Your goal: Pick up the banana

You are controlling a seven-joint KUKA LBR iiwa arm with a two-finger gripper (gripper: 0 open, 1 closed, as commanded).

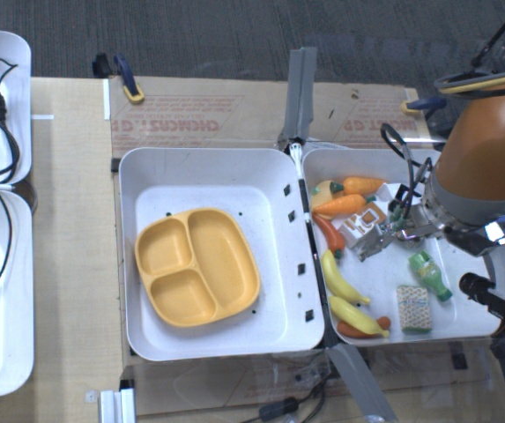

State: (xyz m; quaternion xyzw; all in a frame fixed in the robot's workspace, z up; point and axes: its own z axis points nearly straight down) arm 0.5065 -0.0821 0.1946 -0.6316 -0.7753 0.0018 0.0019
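A yellow banana (341,277) is lying in the right bin (472,329), near its left wall, with a second banana (358,315) just below it. The gripper (368,243) is hanging above and to the right, apart from it; I cannot tell how it stands.

Bright, even overhead light; soft shadows inside the bins (137,263); sharp focus; slight edge distortion

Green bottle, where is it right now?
In the camera view, the green bottle lies in the right bin, toward its right side, just above the sponge and below-right of the claw.
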